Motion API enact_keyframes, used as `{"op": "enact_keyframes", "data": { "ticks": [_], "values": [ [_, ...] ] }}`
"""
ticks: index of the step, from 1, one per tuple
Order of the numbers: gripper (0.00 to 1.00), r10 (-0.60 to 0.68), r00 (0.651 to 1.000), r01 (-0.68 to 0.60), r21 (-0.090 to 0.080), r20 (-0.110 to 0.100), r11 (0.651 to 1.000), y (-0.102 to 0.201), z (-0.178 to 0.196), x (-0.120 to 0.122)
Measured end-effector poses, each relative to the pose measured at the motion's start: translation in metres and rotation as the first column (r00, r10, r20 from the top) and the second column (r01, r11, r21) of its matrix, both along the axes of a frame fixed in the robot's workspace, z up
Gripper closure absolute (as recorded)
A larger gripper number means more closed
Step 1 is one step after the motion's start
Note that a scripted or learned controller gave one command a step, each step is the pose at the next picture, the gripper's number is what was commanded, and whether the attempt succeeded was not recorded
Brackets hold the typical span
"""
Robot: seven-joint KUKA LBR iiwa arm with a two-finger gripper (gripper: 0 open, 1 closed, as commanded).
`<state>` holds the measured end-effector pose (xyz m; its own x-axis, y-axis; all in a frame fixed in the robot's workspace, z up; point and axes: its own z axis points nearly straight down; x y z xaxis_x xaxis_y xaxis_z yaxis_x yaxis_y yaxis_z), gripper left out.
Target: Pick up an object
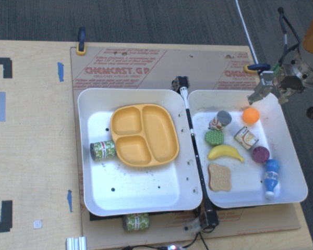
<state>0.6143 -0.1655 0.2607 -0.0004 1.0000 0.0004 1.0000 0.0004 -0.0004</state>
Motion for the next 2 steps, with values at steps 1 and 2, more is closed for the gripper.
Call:
{"op": "enact_keyframes", "data": {
  "ticks": [1,2],
  "values": [
    [0.0,-0.001,1.0,0.001,0.0,-0.001,1.0,-0.041,-0.093,0.01],
    [0.0,0.001,1.0,-0.001,-0.001,0.004,1.0,-0.018,-0.174,0.032]
  ]
}}
